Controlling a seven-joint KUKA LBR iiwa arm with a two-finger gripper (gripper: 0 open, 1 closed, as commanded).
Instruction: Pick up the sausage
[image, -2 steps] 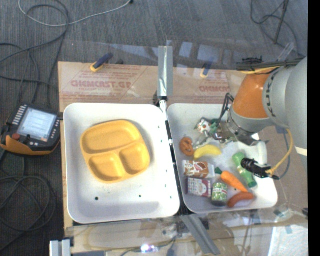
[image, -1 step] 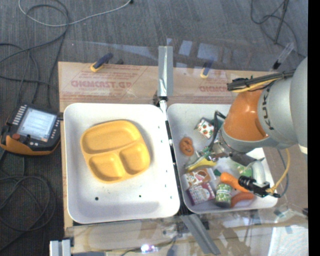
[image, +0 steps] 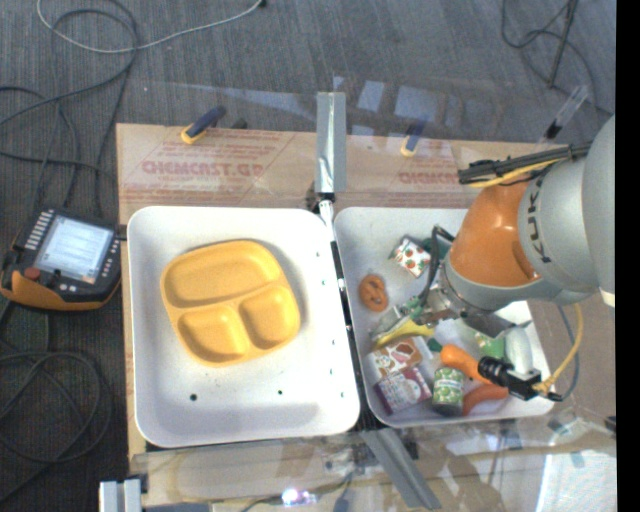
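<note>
**Arm low over the right bin, sausage lying at its near edge**

The grey arm (image: 560, 235) reaches in from the right, and its orange band (image: 490, 250) sits above the middle of the right bin (image: 352, 300). Below the band the gripper (image: 438, 300) points down into the clutter of toy food. The wrist hides most of it, so I cannot tell whether it is set wide or narrow, and nothing can be seen held in it.

The sausage (image: 488, 396), a reddish-orange elongated piece, lies at the near right of that bin, close to the front wall. It is just beside a green can (image: 449, 390) and a little below an orange carrot (image: 456, 356). It is apart from the gripper, which stands further back and to the left of it.

Around the gripper lie a yellow banana (image: 405, 328), a brown round biscuit (image: 373, 291) near the dividing wall, and a white piece with red spots (image: 410, 257) towards the back. A printed packet (image: 398, 378) rests at the front left of the bin, and a white bottle (image: 518, 345) lies by the right wall.

The left bin (image: 150, 400) holds a yellow divided tray (image: 235, 300), turned at a slight angle. A handheld control pendant (image: 65, 258) lies on the floor off to the left
</note>
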